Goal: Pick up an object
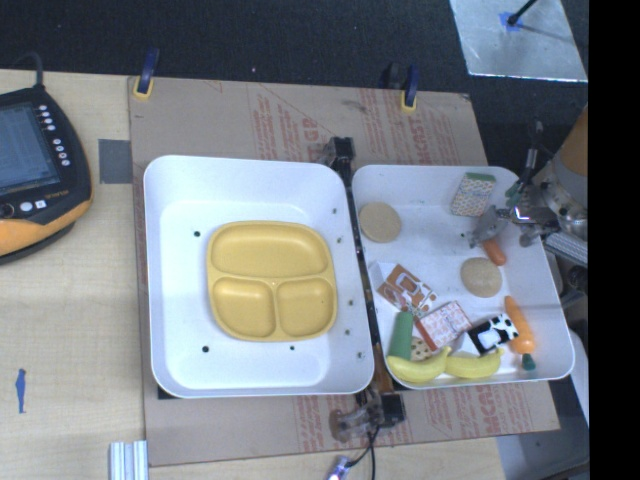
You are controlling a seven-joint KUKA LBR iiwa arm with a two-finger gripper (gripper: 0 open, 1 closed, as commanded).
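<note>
Where hand (497,230) hovers, orange piece (494,252) just below

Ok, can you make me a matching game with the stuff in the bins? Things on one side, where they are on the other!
Things:
1. yellow divided tray
2. banana
3. green-topped packet
4. carrot

Places:
A. far end of the right bin, near the top rim
B. near edge of the right bin, along the bottom rim
C. middle of the left bin
D. right side of the right bin, beside the black-and-white toy

Pairs: 1-C, 2-B, 3-A, 4-D
</note>
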